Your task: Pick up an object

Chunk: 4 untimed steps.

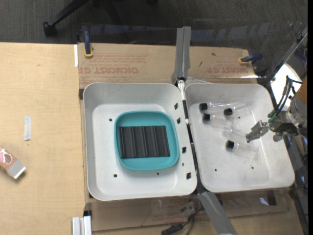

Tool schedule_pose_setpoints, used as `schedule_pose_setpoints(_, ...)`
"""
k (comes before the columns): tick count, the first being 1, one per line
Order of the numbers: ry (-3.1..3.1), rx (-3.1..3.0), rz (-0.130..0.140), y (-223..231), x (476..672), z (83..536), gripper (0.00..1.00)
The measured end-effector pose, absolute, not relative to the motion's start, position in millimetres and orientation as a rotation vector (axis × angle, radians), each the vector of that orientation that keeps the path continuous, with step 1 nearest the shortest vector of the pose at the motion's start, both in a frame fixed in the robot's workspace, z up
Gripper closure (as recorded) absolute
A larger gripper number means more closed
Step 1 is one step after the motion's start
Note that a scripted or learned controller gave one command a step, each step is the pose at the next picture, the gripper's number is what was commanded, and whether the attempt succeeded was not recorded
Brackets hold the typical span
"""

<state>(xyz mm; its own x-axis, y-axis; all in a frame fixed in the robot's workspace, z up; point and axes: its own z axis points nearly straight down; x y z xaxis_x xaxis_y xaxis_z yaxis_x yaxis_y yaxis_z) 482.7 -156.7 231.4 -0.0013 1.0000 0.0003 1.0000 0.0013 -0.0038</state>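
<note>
Several small clear vials with black caps lie in the right bin (274,177). One pair (205,111) is at the upper left, another vial (234,111) sits near the top middle, and a fourth (234,145) lies near the centre. My gripper (266,133) hangs over the right side of this bin, just right of the central vial and apart from it. It is open, with one finger (254,132) pointing left and down toward the bin floor. Nothing is between the fingers.
The left bin (98,180) holds a teal tray (145,141) with a dark ribbed insert. A metal divider (183,53) runs between the bins. Cardboard lies under both. On the wooden bench at the left are a small white strip (27,129) and a red-white packet (10,163).
</note>
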Motion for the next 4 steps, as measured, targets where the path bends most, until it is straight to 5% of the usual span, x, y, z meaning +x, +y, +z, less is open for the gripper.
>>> schedule_pose_setpoints(1,-2.220,-2.219,0.003,-148.2,509.4,138.2,0.00)
schedule_pose_setpoints(2,-2.249,-2.195,0.001,-155.6,547.6,92.2,0.00)
schedule_pose_setpoints(3,-2.242,-2.197,0.004,-156.5,546.1,100.1,1.00)
schedule_pose_setpoints(4,-2.198,-2.243,0.004,-70.0,557.0,205.5,1.00)
